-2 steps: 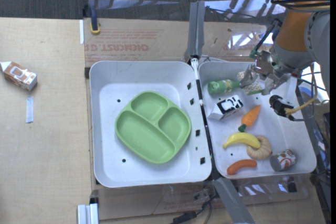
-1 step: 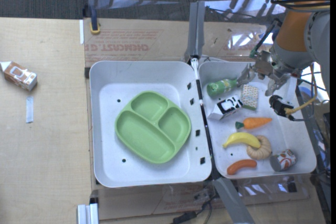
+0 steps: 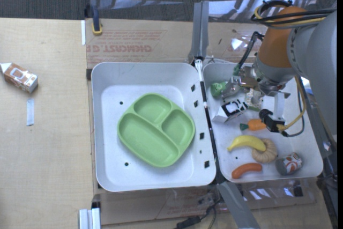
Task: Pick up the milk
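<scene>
The sausage (image 3: 247, 170) lies near the right bin's (image 3: 313, 166) front rim, with banana (image 3: 247, 143) and carrot (image 3: 253, 126) behind. The milk (image 3: 232, 109) lies tilted near the left wall, beneath the end effector (image 3: 242, 95). End effector opening: cannot tell.

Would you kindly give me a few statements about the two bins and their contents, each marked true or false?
1. The green divided plate lies in the left bin. True.
2. The banana lies on the green plate. False: it lies in the right bin, beside the round pastry.
3. The gripper is over the right bin, close to the milk carton. True.
4. The small carton on the bench lies inside the left bin. False: it lies outside both bins, far left.
5. The carrot lies in the right bin. True.
</scene>
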Controlling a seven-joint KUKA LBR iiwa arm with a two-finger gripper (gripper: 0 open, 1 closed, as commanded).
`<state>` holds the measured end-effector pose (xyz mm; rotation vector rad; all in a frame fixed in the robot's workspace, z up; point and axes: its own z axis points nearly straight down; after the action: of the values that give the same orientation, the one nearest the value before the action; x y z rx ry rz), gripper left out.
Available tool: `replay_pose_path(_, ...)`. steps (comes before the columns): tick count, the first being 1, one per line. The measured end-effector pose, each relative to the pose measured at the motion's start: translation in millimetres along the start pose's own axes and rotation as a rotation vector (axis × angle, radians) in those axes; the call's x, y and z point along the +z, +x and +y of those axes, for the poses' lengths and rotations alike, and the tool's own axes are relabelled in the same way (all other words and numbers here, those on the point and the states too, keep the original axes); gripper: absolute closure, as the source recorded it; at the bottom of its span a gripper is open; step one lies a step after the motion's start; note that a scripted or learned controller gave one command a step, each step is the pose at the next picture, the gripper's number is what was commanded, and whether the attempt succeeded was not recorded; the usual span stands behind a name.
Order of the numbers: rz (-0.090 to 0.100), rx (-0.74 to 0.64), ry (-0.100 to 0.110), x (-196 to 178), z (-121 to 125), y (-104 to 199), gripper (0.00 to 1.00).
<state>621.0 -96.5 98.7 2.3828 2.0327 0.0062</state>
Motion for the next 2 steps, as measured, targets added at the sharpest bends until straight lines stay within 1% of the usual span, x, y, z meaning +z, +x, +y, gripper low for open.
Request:
replay_pose_path(1, 0.003, -0.1, 0.012, -4.6, -45.4, -13.0, 0.0)
replay_pose_path(2, 0.003, -0.095, 0.013, -13.3, -45.5, -14.9, 1.0)
